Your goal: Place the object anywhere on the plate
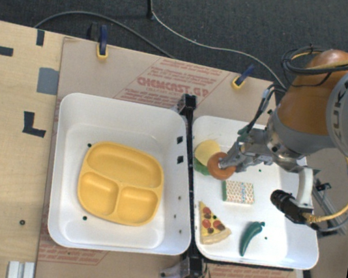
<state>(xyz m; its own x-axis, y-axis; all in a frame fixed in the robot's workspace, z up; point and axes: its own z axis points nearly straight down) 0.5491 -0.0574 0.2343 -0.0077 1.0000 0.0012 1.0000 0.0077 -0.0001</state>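
Observation:
A yellow plate (120, 182) with three compartments lies in the left bin (72, 118). In the right bin (294, 251), an orange-brown ring-shaped toy (219, 166) lies against a yellow round piece (207, 151) near the bin's left wall. My gripper (233, 158) is low over the ring's right side, touching or nearly touching it. The wrist hides part of the ring. I cannot tell whether the ring is gripped.
A patterned block (239, 192), a toy pizza slice (212, 224) and a green pepper (251, 237) lie in the right bin. The divider wall (188, 170) runs between the bins. A black fitting with a cable (288, 206) hangs beside the arm.

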